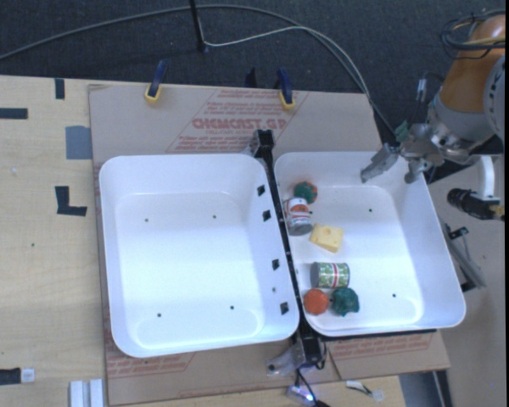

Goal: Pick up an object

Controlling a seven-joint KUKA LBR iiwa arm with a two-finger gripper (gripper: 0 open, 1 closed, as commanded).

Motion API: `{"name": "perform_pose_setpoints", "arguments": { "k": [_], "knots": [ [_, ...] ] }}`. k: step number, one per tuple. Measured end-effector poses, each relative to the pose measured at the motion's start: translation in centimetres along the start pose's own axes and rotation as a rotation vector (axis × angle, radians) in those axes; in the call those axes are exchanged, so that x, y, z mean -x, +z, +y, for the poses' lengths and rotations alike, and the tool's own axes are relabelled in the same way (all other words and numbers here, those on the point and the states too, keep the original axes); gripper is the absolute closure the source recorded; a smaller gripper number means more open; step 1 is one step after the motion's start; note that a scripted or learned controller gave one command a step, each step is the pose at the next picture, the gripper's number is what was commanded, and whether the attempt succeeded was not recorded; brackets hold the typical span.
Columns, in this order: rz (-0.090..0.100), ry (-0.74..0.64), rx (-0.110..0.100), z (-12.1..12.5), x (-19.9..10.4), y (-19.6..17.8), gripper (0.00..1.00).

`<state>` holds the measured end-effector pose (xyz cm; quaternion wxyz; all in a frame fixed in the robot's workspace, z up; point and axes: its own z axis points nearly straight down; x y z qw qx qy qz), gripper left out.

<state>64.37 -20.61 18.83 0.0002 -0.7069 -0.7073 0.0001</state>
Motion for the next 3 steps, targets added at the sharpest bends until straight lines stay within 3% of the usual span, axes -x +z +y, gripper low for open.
{"name": "perform_pose_setpoints", "arguments": {
  "k": [1,2,3],
  "knots": [
    [0.002,-0.001,-0.007,-1.8,-2.3,10.4,0.0],
    [-0.005,0.0,0.004,-3.6,-9.3,10.1,0.0],
    [-0.005,0.006,0.001,-0.3,-9.4,10.2,0.0]
  ]
}}
